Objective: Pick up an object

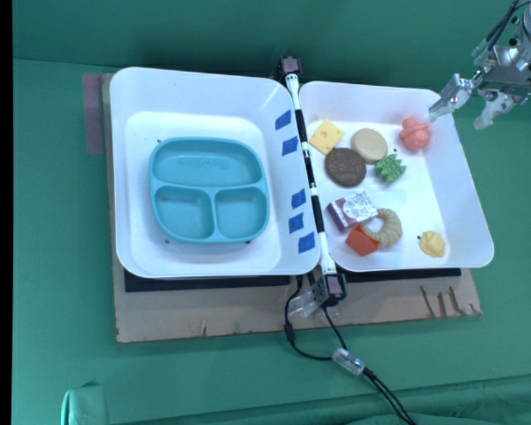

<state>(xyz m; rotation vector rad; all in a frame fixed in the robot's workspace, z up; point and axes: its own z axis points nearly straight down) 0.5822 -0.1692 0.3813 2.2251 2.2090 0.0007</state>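
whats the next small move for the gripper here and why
Probably a short move down and toward the left bin, to centre over the pink lumpy toy food piece. The gripper sits open above the right white bin's far corner, holding nothing, one finger just beside that piece. It is the nearest item and lies apart from the round tan cookie and green leafy piece.

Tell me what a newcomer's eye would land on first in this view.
First, the teal three-compartment plastic tray, lying alone in the left shallow white bin. Next, the cluster of small toy foods in the right shallow white bin: a dark brown round patty, a yellow cheese-like square and a pink knobbly piece near the far corner. The metal two-finger gripper hangs open at the upper right, just beyond that bin's rim.
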